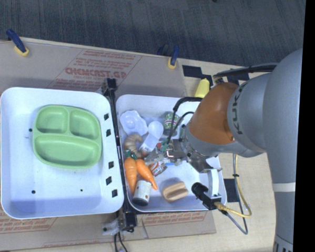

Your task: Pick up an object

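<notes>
Hand low in the right bin's clutter, nothing visibly picked yet.

The hand [169,150] sits down among the objects in the middle of the right bin [195,209]; whether it is released or clenched I cannot tell, since the wrist hides it. Just left of it lie a white bulb-shaped piece [154,132] and clear plastic items [131,120]; nearer are two toy carrots [136,172], a small can [142,191] and a bread roll [174,190]. The left bin [11,194] holds a green divided plate [67,135]. The pieces are packed close, so the hand may well pinch between two, nudge a neighbour, or come up with nothing.
</notes>
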Robot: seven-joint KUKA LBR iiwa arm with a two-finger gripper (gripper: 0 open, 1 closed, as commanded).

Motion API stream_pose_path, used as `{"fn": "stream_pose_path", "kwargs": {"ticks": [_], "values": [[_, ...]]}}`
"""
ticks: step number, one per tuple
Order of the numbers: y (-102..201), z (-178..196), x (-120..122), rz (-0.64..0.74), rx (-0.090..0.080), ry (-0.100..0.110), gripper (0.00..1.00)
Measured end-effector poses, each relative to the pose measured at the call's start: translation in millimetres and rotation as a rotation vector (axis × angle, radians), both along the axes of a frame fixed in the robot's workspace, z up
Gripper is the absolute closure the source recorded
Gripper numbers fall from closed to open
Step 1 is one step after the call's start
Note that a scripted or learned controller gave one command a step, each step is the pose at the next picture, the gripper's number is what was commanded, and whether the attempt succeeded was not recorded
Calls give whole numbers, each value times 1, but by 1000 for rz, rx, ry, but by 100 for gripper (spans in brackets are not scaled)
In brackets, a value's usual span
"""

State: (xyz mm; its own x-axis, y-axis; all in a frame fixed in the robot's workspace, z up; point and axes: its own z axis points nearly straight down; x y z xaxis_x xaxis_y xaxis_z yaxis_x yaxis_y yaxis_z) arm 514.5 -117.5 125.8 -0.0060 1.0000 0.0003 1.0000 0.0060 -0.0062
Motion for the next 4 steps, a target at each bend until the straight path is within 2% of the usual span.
{"fn": "stream_pose_path", "kwargs": {"ticks": [1,2,3,4], "values": [[-51,-31,41,0,0,-10,0],[-54,-19,42,5,-8,-13,100],[-1,102,38,1,0,-8,100],[-1,101,37,0,0,-6,0]]}}
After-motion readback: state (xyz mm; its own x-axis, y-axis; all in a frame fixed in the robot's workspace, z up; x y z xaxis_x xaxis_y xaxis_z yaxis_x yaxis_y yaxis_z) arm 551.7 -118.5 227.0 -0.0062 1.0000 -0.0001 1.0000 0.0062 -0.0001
